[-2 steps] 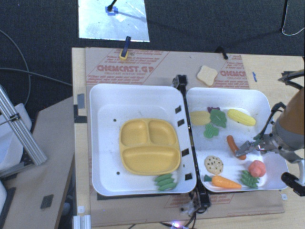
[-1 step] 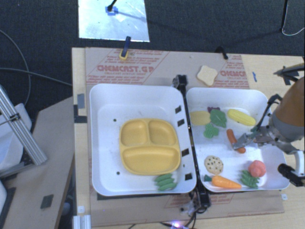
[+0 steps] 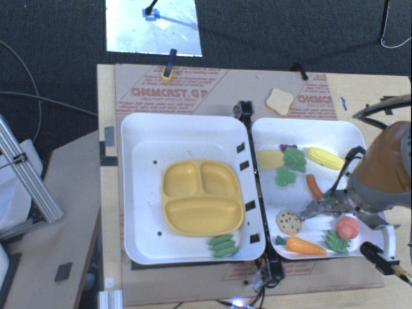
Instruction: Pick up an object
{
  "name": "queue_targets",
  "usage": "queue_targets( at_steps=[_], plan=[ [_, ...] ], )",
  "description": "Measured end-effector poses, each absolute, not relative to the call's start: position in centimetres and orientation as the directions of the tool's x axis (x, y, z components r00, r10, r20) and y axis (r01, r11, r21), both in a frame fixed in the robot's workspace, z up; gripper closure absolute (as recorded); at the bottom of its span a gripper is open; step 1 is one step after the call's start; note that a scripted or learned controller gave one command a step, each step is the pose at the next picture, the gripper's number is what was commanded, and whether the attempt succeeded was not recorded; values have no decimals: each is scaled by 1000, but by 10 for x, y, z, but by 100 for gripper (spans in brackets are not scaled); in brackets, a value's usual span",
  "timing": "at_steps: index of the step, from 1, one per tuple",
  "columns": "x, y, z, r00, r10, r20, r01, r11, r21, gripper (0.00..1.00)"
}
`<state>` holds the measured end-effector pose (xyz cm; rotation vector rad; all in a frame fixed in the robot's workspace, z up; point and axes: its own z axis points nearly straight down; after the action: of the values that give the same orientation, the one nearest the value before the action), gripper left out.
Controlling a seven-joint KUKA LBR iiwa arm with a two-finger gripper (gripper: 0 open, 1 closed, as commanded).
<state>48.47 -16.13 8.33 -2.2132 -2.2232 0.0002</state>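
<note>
Two bins [image 3: 193, 124]; fingers [image 3: 313, 209], perhaps apart, beside the cookie [image 3: 289, 222].

light: even, bright overhead | glare: reflective sheet [image 3: 153, 17] | shadows: faint | focus: soft, perhaps slightly blurred at edges

Arm [image 3: 386, 172] low, claw [image 3: 308, 211] leftward

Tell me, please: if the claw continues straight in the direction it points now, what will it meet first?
Most likely the cookie. The claw points toward the picture's left, and the cookie lies just ahead of its tip in the right bin. Its height above the bin floor is unclear.
</note>
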Motion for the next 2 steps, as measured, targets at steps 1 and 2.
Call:
queue_targets(
  at_steps=[1, 2],
  plan=[
    [487, -209, 85, 2, 1000, -2, 1000, -2, 3, 0],
    [529, -174, 85, -9, 1000, 0, 1000, 9, 4, 0]
  ],
)
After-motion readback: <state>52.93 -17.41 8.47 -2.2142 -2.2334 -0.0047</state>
